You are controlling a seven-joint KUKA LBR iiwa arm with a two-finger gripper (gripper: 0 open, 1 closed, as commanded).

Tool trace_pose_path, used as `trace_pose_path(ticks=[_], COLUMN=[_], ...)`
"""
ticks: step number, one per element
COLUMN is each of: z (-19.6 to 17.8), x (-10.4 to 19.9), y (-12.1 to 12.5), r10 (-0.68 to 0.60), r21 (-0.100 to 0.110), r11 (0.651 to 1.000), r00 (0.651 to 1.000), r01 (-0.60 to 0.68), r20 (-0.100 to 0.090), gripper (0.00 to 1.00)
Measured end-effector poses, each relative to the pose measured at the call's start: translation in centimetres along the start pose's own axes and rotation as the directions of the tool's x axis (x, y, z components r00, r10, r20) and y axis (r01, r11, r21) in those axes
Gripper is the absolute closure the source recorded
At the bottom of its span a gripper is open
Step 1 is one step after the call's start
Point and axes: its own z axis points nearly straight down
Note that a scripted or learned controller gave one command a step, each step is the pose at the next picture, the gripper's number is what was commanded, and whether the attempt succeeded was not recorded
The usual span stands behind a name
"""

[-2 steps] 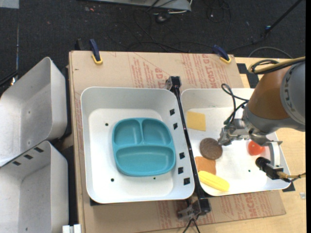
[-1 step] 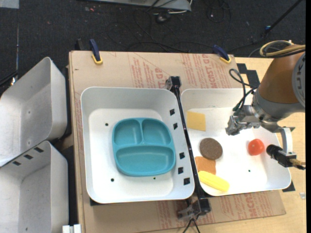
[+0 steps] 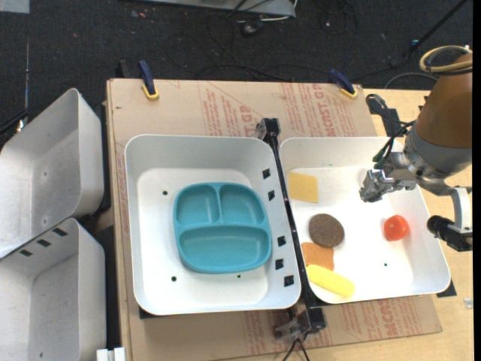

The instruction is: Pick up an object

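Red and round, the tomato (image 3: 396, 227) sits in the right bin (image 3: 428, 273) just below-right of my pincer (image 3: 372, 189), whose grip I cannot tell from here, so I judge a straight descent centred over it works best.

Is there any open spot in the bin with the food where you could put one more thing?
Yes. Bare floor lies between the brown disc and the tomato, running to the near rim. It is crowded along the divider: cheese, disc, orange piece, banana. The gripper hangs over the far part.
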Motion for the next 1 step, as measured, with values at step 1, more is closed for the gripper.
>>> trace_pose_path(ticks=[1], z=[-3.41], x=[-0.02], y=[0.14], r10=[0.0], r21=[0.0], r11=[1.0], r00=[1.0], r01=[0.0], r20=[0.0], gripper=[1.0])
